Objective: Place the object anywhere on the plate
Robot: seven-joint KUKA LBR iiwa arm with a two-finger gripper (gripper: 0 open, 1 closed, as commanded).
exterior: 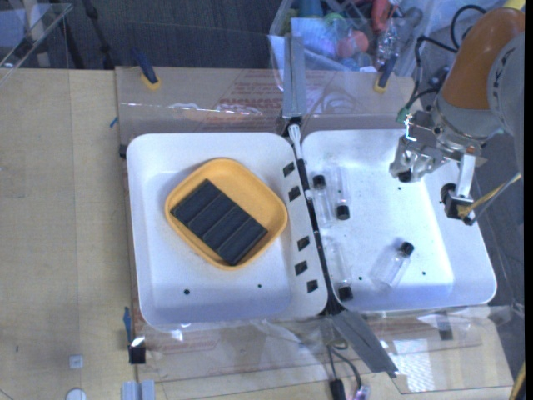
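Vials (391,262), clear with black caps, lie loose in the right bin (466,282), well apart from the yellow plate (271,207) in the left bin (a dark ridged insert covers its middle). The gripper (429,177) hovers at the right bin's far side, and whether its fingers are apart I cannot tell; a good pick would mean dropping squarely across one vial's body, not its cap.

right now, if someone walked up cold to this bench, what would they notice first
The yellow plate in the left bin stands out most, with a dark ridged slab lying on it. In the right bin several small clear vials with black caps lie scattered, most near the divider. The gripper hangs over that bin's upper right part, under the arm's orange band.
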